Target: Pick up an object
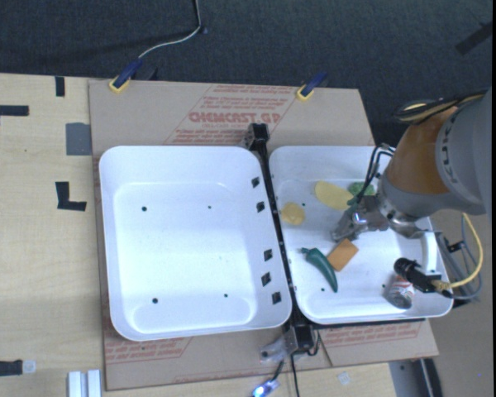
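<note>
Left bin (182, 242): white, shallow, resting on a brown cardboard sheet (231, 118) printed with red lettering. Black divider strip (269, 222) between the two bins, running from 12 o'clock to 6 o'clock.

Right bin (314, 304): small pale yellow round object (293, 214) near the left wall, at about 10 o'clock of the bin's middle. Green pepper-shaped object (322, 266) at about 7 o'clock, tilted, touching or just beside an orange block (342, 255). Yellow banana-like object (332, 194) at about 12 o'clock, with a small green object (360, 189) just beside it. Dark, reddish object (399, 291) at about 4 o'clock, near the bin's corner; kind not discernible.

Gripper (348, 227): lowered into the right bin, directly above the orange block at its 12 o'clock; spread or pressed together, cannot tell. Nothing seen between the tips. Grey arm (467, 151) with orange band (413, 160) entering from 3 o'clock.
</note>
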### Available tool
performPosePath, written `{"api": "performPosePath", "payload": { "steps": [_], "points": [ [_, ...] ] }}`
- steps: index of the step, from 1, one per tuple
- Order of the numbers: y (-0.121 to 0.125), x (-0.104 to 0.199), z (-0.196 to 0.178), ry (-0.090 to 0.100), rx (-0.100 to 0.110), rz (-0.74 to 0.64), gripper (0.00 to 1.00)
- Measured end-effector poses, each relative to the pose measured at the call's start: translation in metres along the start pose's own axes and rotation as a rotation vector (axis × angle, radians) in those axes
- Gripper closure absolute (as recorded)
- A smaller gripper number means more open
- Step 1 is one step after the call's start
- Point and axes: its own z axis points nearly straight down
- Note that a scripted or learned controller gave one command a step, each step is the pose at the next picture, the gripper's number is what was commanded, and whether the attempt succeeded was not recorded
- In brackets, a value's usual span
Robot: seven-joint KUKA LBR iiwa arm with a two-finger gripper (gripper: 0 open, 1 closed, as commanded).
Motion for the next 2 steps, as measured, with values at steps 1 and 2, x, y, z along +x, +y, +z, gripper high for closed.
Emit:
{"api": "performPosePath", "payload": {
  "steps": [1,2],
  "points": [
    [-0.043,-0.015,-0.001,-0.001,-0.002,0.004,1.0],
    [-0.048,0.012,-0.251,-0.003,-0.015,-0.002,1.0]
  ]
}}
